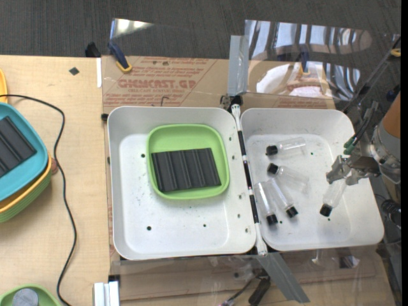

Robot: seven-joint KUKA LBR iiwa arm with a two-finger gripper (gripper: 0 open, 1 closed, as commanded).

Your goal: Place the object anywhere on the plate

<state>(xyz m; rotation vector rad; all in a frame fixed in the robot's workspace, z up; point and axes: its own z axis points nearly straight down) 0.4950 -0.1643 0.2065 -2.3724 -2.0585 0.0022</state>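
A green square plate (217, 139) with a black ridged insert (186, 169) lies in the left white bin (127, 222). Several clear plastic tubes with black caps lie in the right bin (357, 231), among them one at the top (288, 147) and a pair near the bin's left wall (280, 199). My gripper (340, 177) hangs over the right side of the right bin, shut on another clear tube (331, 199). That tube slants down from the fingers with its black cap lowest, close above the bin floor.
A brown cardboard sheet (166, 78) and crumpled clear plastic (306, 62) lie behind the bins. Stacked teal and yellow trays (22, 158) sit at the far left, with a black cable (64, 190) running down the wooden bench.
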